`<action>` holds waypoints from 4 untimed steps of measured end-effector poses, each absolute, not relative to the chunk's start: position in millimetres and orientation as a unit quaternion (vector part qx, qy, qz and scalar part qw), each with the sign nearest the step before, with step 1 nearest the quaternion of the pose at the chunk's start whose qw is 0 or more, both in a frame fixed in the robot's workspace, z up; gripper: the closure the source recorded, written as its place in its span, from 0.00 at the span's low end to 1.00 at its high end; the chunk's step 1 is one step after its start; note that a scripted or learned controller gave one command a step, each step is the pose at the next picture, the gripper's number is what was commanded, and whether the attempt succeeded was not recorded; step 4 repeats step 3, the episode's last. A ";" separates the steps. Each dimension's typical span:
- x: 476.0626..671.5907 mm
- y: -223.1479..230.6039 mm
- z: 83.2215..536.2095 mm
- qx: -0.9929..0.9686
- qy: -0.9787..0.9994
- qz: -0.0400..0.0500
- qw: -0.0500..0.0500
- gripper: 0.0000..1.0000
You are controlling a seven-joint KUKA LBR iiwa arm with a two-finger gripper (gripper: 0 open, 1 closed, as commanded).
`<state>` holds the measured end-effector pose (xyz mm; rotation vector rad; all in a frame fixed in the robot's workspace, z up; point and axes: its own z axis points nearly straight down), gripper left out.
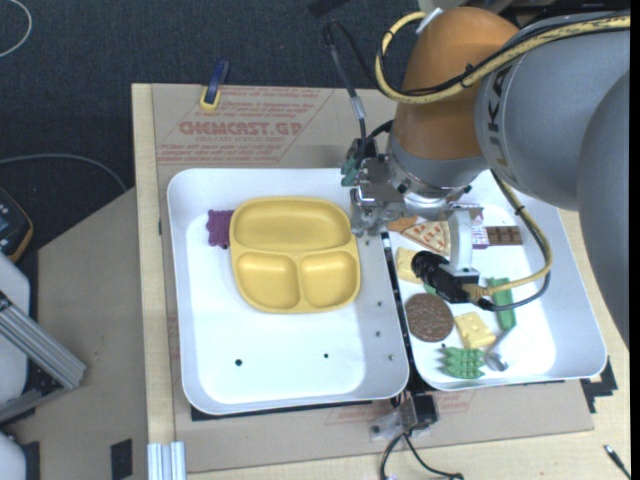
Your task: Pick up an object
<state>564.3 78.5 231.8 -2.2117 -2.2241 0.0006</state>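
The right bin [570,318] holds several toy foods: a pizza slice [430,234], a chocolate bar [497,235], a brown round cookie [429,318], a yellow cheese wedge [474,328], a green leafy piece [465,361] and a green pod [500,298]. My gripper [365,208] hangs low over the divide between the two bins, at the right bin's upper left corner, just left of the pizza slice. The orange wrist band and grey arm hide the back of the right bin. Nothing is visibly held.
In the left bin [280,368] a yellow divided plate [295,253] lies with a purple piece [218,226] against its left edge. A black cable part [440,273] crosses the right bin. Cardboard [240,118] lies behind the bins.
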 end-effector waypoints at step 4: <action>577.1 84.6 219.9 -0.707 -0.707 0.000 0.000 1.00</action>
